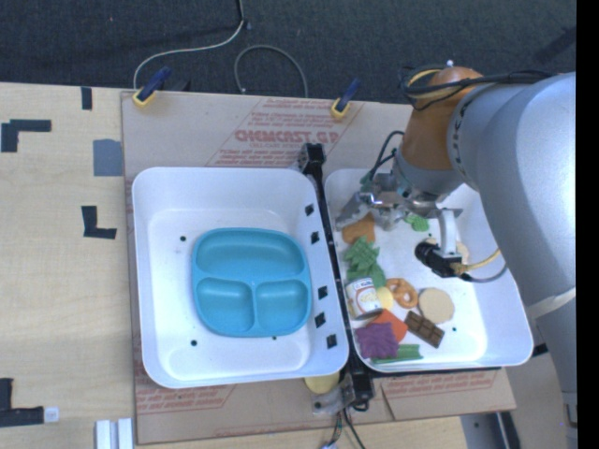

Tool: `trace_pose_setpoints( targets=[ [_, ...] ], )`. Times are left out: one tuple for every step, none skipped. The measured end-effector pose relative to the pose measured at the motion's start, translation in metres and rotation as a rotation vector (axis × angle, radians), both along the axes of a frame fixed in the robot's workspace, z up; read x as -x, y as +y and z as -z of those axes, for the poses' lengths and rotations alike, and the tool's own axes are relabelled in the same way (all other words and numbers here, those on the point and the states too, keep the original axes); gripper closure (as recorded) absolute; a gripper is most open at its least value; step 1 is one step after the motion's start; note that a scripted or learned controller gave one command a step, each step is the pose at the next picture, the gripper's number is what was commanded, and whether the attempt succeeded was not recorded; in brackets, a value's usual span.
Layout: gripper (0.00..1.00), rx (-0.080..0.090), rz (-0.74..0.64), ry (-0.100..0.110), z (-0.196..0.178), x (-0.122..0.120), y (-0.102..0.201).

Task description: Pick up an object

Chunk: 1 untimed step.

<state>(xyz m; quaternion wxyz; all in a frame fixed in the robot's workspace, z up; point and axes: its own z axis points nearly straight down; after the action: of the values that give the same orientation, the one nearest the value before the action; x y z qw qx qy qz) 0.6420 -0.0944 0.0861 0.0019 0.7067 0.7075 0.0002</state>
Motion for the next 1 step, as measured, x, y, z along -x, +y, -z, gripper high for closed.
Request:
trace_pose_setpoints(
  targets=[
    [1.0,0.002,0.0,-0.003,-0.0112,-0.0015,-0.001]
  ],
)
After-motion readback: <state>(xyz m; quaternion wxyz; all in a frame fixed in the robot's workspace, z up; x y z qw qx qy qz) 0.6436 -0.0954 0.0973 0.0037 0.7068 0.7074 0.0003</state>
